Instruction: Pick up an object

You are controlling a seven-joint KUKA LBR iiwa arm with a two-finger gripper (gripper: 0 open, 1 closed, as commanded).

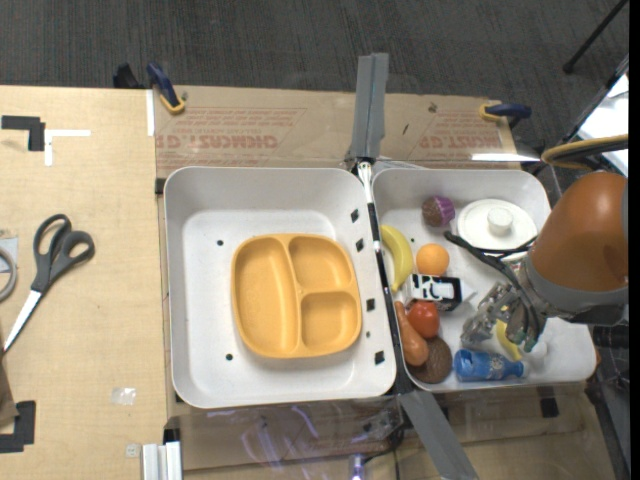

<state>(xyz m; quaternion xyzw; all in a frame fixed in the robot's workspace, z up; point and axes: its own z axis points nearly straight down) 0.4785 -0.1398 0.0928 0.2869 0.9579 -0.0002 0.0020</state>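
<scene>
The right bin [560,373] holds several small objects: a yellow banana [398,255], an orange ball [432,259], a purple item [438,210], a white round lid [497,221], a black and white piece [436,289], a red tomato [424,318], an orange carrot-like item [411,338], a brown object [434,363] and a blue object [489,366]. My gripper [503,318] hangs low in the bin's front right, just above the blue object, with something yellow [510,342] beside its tip. The orange wrist band [590,233] covers the bin's right side.
The left bin [190,298] holds a yellow three-compartment tray [297,295]. Scissors [45,263] lie on the bench at the far left. A grey divider bar [369,108] runs between the bins at the back. Blue clamps [165,86] grip the cardboard behind.
</scene>
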